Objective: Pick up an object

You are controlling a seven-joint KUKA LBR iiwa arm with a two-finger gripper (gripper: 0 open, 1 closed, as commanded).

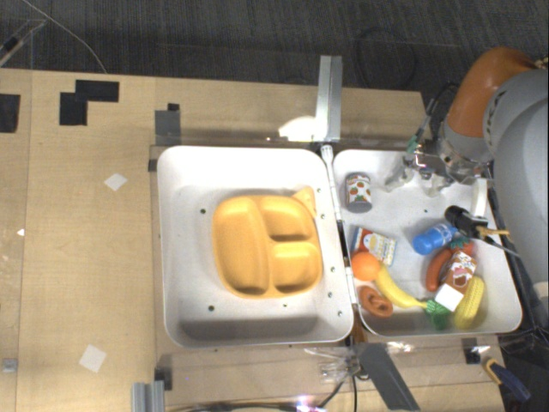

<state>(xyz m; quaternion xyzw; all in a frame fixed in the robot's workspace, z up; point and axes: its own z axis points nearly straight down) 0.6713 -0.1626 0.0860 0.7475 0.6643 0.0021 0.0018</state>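
Gripper hanging over the far right part of the right bin, nothing visibly between the fingers; open or shut, impossible to tell. Below it, clustered at the near end: blue bottle, small can, orange, banana, corn cob, sausage. Yellow divided tray lying in the left bin.

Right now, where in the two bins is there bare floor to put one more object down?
Left bin: bare floor all around the yellow tray, widest on its left and along the near edge. Right bin: bare floor between the small can and the blue bottle. Its near half is crowded: banana, orange, corn.
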